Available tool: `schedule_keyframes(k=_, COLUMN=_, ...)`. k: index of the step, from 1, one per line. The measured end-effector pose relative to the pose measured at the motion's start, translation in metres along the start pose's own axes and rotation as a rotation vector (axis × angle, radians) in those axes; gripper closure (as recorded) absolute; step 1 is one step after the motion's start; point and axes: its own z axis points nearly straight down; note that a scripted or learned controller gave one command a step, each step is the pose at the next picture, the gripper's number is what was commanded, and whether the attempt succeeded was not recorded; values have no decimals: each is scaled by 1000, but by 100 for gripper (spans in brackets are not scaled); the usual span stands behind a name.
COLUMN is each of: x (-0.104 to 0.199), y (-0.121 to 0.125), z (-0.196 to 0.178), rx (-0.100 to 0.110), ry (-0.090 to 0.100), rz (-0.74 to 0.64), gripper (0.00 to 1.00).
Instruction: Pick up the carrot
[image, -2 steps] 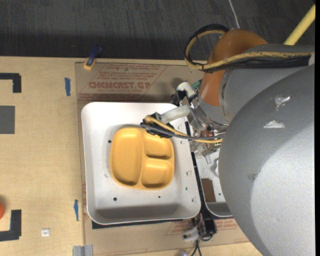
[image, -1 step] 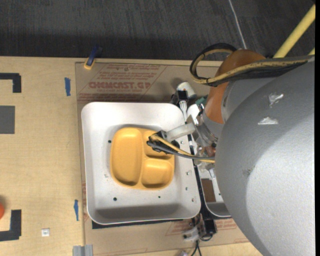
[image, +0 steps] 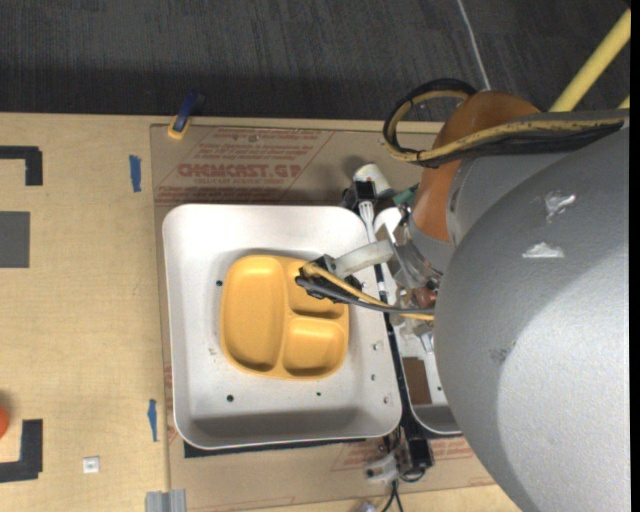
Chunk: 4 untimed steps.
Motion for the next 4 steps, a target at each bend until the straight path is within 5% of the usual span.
schedule_keyframes(k=1, x=1, y=0, z=-10, rx=0, ry=0, rz=-1, gripper=100)
schedule_keyframes(k=2, x=76, y=-24, z=18, rx=-1, ry=3, rz=0, gripper=100)
schedule_keyframes(k=3, x=70, y=-68, z=1, rx=-2, ry=3, rz=-32, gripper=100)
schedule_keyframes(k=4, x=153, y=-106, z=31, rx=-2, ry=3, rz=-113, gripper=100)
